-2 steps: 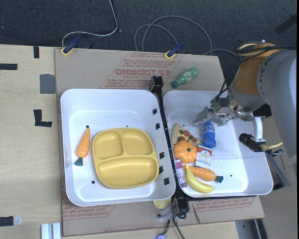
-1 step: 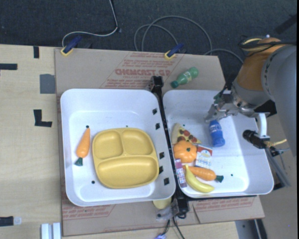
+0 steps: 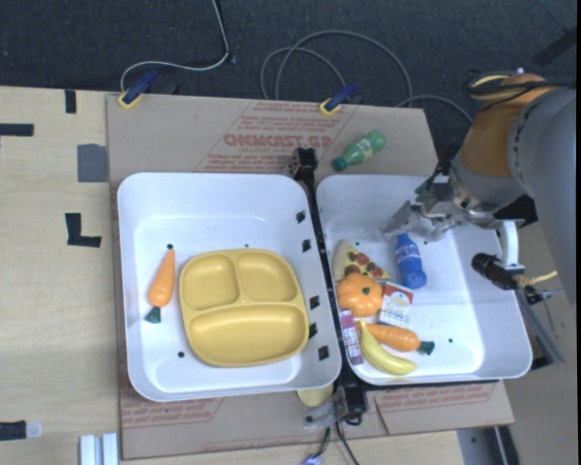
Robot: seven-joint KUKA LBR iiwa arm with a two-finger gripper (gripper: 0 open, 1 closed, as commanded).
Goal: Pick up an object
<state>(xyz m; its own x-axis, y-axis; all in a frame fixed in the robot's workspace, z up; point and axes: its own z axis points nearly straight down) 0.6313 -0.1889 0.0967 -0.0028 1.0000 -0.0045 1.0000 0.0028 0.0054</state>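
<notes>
1. Reaching in from the right of the frame, the arm (image 3: 508, 143) sets its end effector (image 3: 418, 218) low over the upper part of the right bin (image 3: 465, 332); whether it is open or closed cannot be told at this slant.
2. Nearest candidate: a blue bottle (image 3: 409, 261), lying just below the end effector; nothing is seen gripped.
3. Risk, judged: the bottle is round and lies flat, so a closing grip set off its axis would likely roll it aside and close on nothing.
4. Risk, judged: the lower left of that bin is crowded, so a descent there could nudge neighbours or catch two items.
5. Count, right bin: one blue bottle, one orange pumpkin-like toy (image 3: 359, 296), one banana (image 3: 381, 353), one carrot (image 3: 397, 338), one small red-and-white carton (image 3: 395, 307); smaller pieces by the divider are unclear.
6. Count, left bin (image 3: 145, 211): one yellow divided plate (image 3: 242, 306), one carrot (image 3: 162, 279).
7. Count, bench (image 3: 39, 289): two bins, one green bottle (image 3: 359, 150) above the right bin.
</notes>
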